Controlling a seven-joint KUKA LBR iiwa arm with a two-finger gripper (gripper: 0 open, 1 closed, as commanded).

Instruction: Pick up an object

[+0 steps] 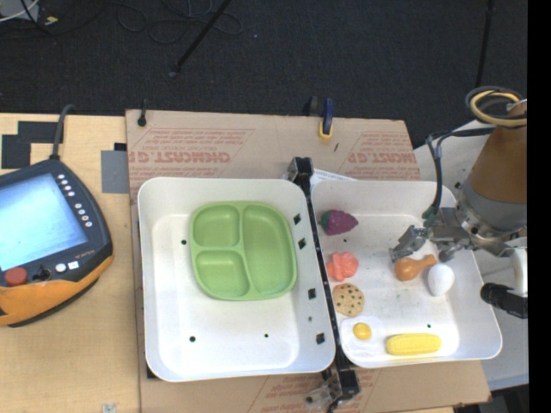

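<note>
- The gripper [411,249] hangs low inside the right bin [469,344], its fingers spread, nothing between them.
- Just beneath and beside it lies the orange drumstick toy [411,267], the likeliest target, with a white egg [440,279] on the arm's side.
- This looks like the approach step (no grasp yet).
- Next it should settle astride the drumstick, close and lift; the egg sits near enough to get nudged.
</note>
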